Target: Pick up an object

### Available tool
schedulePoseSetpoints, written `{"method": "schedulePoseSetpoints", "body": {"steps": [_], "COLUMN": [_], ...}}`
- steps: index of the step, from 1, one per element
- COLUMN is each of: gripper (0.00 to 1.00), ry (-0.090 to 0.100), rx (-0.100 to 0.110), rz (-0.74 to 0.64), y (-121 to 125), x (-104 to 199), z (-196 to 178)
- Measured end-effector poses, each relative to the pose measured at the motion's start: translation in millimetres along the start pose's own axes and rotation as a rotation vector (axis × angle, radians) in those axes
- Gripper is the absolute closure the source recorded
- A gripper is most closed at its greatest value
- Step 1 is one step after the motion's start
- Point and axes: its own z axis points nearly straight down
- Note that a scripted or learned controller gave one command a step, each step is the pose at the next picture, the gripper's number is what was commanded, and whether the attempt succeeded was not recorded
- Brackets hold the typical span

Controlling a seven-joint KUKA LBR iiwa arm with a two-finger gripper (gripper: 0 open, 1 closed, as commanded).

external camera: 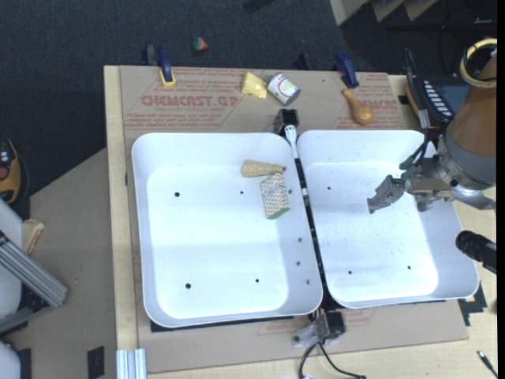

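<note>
Nearest the camera, the front halves of both white bins hold nothing but small dark dots. Farther in, the gripper (383, 197) hangs over the right bin (379, 287), reaching in from the right; its fingertips are dark and bunched together, with nothing seen between them, though how far apart they stand is hard to make out. The arm's wrist is cut off at the right edge. Well to the left, across the divider, in the far right part of the left bin (213, 290), lies a patterned packet (274, 195), and just beyond it, touching or nearly so, a tan cone-shaped piece (262, 168). On the bench past the bins rest a yellow wedge (254, 86), a small white can (283, 88) and a wooden pear-shaped thing (359, 107).
</note>
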Motion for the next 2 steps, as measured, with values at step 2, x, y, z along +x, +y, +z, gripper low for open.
{"method": "schedulePoseSetpoints", "body": {"steps": [2], "gripper": [1.00], "ry": [-0.004], "rx": [-0.018], "rz": [-0.003], "y": [27], "x": [2], "z": [-132]}}
